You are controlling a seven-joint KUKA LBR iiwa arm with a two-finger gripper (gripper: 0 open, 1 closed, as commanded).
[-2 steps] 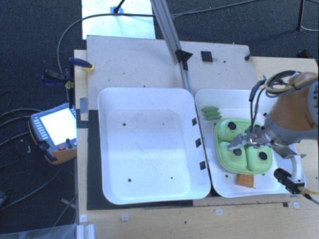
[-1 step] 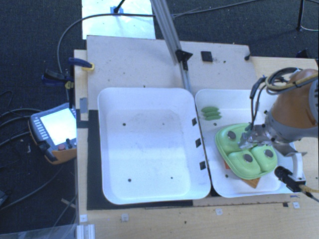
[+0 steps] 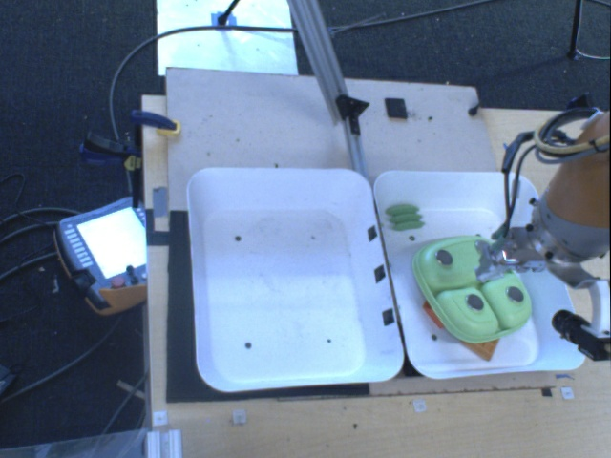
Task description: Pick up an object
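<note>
A pale green three-lobed toy (image 3: pixel 468 289) with dark buttons lies in the right bin (image 3: pixel 449 194), over an orange flat piece (image 3: pixel 480 348) that pokes out at its lower edge. A small dark green ribbed piece (image 3: pixel 404 218) lies near the bin's far left corner. My gripper (image 3: pixel 495 259) comes in from the right and sits low on the toy's right upper side, its metal tip touching or just above the green surface.
The left bin (image 3: pixel 277 275) stands beside the right one. A grey pole (image 3: pixel 320 60) slants across the back board. A teach pendant (image 3: pixel 103 251) and cables lie on the floor at left. The arm's orange band (image 3: pixel 578 194) hangs over the right bin's far edge.
</note>
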